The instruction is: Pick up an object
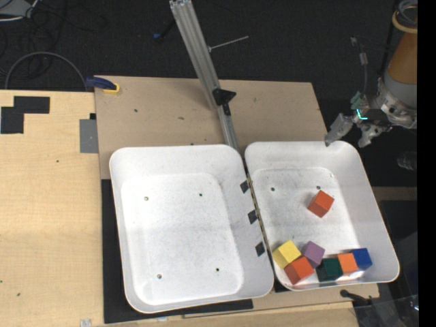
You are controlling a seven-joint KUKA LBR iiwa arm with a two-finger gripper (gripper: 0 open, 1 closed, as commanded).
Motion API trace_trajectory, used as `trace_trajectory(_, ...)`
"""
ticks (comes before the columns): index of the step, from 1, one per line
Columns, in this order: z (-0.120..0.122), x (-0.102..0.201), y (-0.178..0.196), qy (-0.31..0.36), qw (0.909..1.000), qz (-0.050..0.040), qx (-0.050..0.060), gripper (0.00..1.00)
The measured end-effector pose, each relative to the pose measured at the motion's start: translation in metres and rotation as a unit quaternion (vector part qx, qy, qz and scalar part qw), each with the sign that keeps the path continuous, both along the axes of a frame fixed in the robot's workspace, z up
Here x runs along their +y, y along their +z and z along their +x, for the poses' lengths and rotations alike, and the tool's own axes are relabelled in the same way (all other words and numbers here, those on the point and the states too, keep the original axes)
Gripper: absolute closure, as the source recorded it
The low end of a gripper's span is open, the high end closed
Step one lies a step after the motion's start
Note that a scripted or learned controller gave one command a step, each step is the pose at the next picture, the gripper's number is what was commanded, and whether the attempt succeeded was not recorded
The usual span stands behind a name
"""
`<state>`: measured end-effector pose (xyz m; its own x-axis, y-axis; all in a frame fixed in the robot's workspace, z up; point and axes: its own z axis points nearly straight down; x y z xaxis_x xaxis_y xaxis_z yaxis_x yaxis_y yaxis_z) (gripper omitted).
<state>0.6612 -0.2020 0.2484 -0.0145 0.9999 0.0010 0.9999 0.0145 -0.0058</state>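
**Six blocks in the right bin, hand above its far corner**

Six small blocks are seen in the right bin (368, 182), and any of them could serve as the object to be picked. One red-orange block (320, 203) lies alone near the middle of that bin, well apart from the rest. The other five are crowded along the bin's lower edge, toward the lower right of the frame: a yellow block (287, 252), a red block (298, 270), a purple block (313, 251), a green block (330, 269), and an orange block (348, 261) touching a blue block (362, 257). The left bin (129, 162) is seen beside it.

The hand (348, 133) is held at the upper right of the frame, over the right bin's far corner, with its two fingers spread apart and nothing between them.

The coming move is judged to turn on one relation: the lone red-orange block lies down-frame and slightly left of the hand, and is the nearest block to it. Being roughly cubic, it shows no long axis, though it sits turned relative to the bin's walls. With free space on all sides, it is judged an easier target than the packed cluster.
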Motion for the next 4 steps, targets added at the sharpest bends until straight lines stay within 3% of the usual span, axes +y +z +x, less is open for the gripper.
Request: trace_trajectory(4, 0.0000, 0.0002, 0.0000, 0.001, 1.0000, 0.0000, 0.000, 0.00)
